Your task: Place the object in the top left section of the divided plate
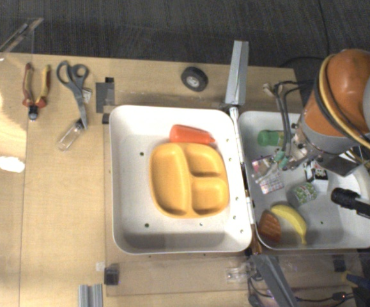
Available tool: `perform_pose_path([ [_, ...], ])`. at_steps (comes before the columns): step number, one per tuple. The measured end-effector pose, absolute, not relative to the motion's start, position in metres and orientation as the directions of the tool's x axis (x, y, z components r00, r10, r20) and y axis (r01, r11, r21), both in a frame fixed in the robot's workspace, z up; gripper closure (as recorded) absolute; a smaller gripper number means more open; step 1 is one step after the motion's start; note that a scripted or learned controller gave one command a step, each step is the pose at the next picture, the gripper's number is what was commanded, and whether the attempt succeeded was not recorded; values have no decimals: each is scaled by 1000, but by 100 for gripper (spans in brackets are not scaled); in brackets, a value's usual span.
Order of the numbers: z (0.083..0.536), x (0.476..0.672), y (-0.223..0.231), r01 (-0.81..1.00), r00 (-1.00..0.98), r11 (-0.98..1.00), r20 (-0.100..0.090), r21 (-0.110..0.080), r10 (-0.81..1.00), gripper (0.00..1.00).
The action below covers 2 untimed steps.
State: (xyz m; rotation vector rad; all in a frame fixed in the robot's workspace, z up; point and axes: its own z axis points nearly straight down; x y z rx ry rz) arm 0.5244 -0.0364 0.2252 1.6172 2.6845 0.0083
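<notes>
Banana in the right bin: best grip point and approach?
Judging by its pose, take the banana across its thick middle, from straight above. It lies flat and curved, with a brown-red object against its left side, so set the pincer across the narrow width, clear of that neighbour.

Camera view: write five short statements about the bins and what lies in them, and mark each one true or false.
1. The yellow divided plate sits in the left bin. True.
2. The banana lies on the plate. False: it lies in the right bin.
3. An orange-red object lies beside the plate's far edge. True.
4. The scissors lie inside the left bin. False: they lie on the bench.
5. A green object lies in the right bin. True.
</notes>
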Motion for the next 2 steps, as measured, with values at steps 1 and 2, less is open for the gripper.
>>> perform_pose_path([
  [1,184,571,24,809,-587,587,-3,4,809,100],
  [2,185,571,24,810,-587,587,-3,5,810,0],
])
